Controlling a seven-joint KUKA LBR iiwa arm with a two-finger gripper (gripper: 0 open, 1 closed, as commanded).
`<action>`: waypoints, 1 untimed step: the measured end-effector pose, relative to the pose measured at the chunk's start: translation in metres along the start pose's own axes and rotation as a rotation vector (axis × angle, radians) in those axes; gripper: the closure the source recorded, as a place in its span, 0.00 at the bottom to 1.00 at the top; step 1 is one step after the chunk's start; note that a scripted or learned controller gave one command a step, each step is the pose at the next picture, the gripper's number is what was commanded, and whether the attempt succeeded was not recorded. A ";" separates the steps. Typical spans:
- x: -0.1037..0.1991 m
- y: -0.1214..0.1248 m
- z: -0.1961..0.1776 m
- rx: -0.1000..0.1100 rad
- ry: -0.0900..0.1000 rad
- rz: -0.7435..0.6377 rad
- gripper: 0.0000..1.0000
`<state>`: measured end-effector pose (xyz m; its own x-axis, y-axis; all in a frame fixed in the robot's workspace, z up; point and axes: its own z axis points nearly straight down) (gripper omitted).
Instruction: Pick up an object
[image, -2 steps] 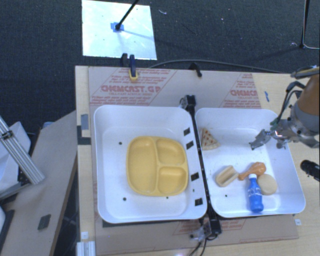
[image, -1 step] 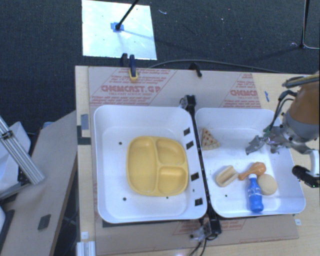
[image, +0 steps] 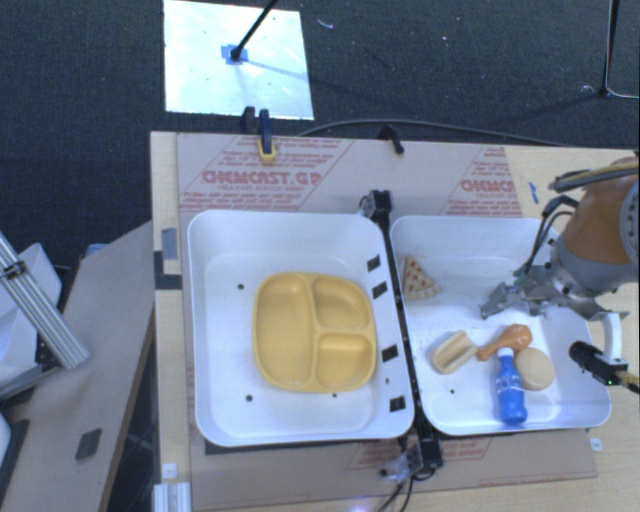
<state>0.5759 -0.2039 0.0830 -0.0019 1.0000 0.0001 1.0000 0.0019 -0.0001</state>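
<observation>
The right bin (image: 470, 235) holds the loose objects. An orange drumstick-shaped toy (image: 504, 340) lies near its middle, slanting up to the right. Just below it a blue bottle (image: 511, 388) with a white cap lies lengthwise, its cap close to the drumstick's lower end. A pale round piece (image: 536, 369) sits just beside the bottle on the right, and a tan bread-like piece (image: 452, 351) lies to the left of the drumstick. A waffle-patterned wedge (image: 418, 279) rests near the bin's upper left corner, well apart from the rest.

The gripper (image: 515, 299) hangs just above the drumstick, at the end of the arm (image: 600, 230); whether it is open or closed cannot be told, and nothing shows in its grasp.

The left bin (image: 290, 235) carries a yellow divided plate (image: 315, 331)
</observation>
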 end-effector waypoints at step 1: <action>-0.001 0.001 -0.013 -0.005 -0.002 -0.001 1.00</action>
<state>0.5773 -0.2045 0.0960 -0.0026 1.0000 -0.0019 1.0000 0.0026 0.0053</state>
